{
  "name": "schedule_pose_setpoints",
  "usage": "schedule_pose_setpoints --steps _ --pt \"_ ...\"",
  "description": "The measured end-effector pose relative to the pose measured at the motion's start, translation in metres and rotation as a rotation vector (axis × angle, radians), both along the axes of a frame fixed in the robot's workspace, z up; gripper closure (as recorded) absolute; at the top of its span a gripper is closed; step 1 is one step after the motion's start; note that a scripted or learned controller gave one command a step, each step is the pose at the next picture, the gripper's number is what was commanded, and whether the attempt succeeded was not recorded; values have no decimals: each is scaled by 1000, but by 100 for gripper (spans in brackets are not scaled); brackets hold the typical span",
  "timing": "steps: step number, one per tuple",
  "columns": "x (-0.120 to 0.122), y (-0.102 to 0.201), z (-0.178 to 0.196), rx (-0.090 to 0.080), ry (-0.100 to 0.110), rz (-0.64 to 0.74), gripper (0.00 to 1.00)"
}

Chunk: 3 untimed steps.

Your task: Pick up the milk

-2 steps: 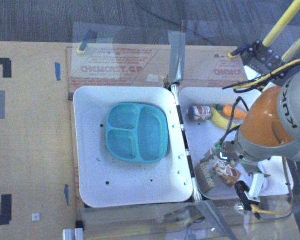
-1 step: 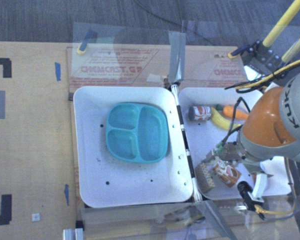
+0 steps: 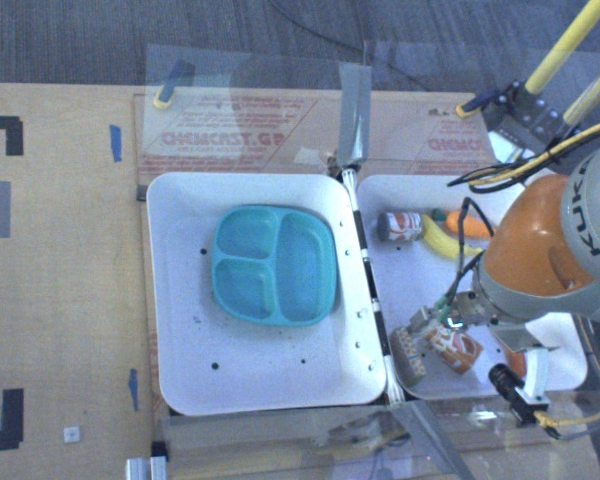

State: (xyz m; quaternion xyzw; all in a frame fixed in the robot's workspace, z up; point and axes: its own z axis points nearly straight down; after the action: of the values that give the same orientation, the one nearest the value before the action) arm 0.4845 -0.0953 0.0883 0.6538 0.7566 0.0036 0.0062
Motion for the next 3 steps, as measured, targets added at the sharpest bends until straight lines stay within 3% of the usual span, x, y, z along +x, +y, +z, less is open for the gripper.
schedule_pose_setpoints --steps 1,2,3 --pt "0 -1 0 -4 0 333 0" --pt "0 -34 0 -3 1 616 0" --pt "-1 -37 7 -1 4 609 100"
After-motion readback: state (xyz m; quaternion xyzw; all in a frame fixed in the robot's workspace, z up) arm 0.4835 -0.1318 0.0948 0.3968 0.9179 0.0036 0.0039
